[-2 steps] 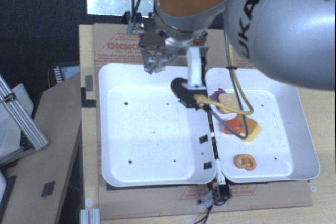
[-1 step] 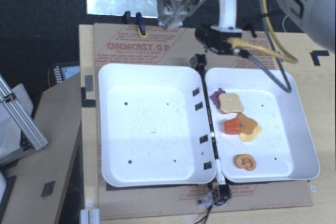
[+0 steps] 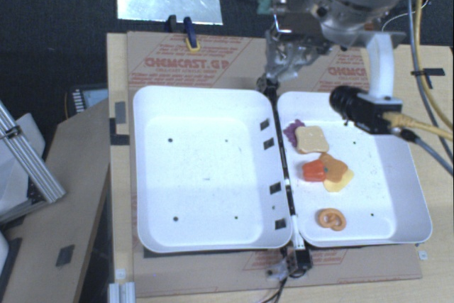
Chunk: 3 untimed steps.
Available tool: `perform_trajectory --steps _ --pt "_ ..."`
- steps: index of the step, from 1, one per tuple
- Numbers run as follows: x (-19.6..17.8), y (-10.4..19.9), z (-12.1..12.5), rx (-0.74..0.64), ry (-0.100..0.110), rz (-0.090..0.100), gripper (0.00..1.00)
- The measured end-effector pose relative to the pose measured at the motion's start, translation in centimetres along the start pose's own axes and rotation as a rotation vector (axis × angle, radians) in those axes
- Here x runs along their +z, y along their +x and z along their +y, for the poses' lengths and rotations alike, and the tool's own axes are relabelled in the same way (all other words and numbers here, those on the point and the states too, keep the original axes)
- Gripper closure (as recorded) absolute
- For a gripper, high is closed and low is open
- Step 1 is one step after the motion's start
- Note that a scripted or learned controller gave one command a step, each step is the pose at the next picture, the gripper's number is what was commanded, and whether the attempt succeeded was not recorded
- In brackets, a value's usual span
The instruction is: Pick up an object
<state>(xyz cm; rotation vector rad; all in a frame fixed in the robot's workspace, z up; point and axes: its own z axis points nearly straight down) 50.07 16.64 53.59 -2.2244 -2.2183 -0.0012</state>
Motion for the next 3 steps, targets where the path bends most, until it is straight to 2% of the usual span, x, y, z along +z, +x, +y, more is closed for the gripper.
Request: perform_trajectory --steps 1,2,3 --pt "0.1 6.9 1.2 -0.012 -0.002 0.002 1.00" --pt "0.1 6.6 1.2 -0.007 -0.001 0.000 0.00" --pt "-1.0 6.6 1.2 -0.010 -0.003 0.002 1.00"
